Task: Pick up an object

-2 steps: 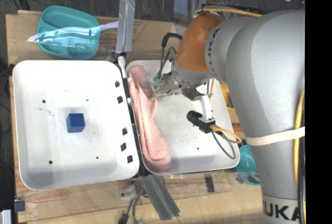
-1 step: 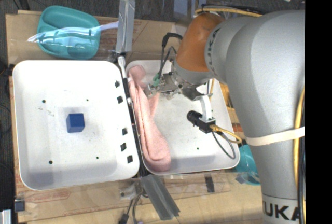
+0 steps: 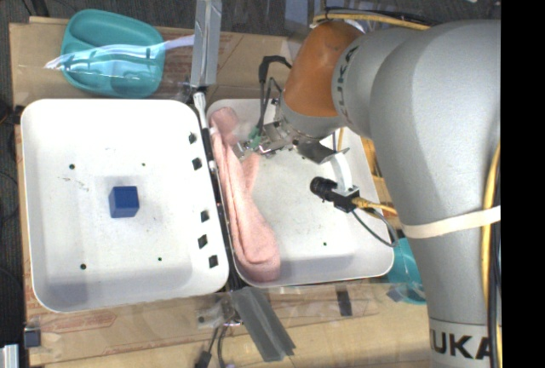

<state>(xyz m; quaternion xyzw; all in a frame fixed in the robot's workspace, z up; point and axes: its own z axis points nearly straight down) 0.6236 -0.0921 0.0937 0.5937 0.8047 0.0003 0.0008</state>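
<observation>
A long pink cloth [image 3: 245,204] lies along the left wall of the right bin [image 3: 341,260], running from the far corner to the near one. My gripper [image 3: 254,143] is low in that bin's far left part, right at the upper stretch of the cloth. A small blue cube [image 3: 124,201] sits alone in the left bin [image 3: 51,273]. The wrist and the big grey arm cover much of the right bin.
A teal plastic scoop in a clear bag [image 3: 111,53] lies on the bench behind the left bin. A grey metal bar [image 3: 204,38] stands between the bins at the back. Another teal item [image 3: 407,273] peeks out at the right bin's near right corner.
</observation>
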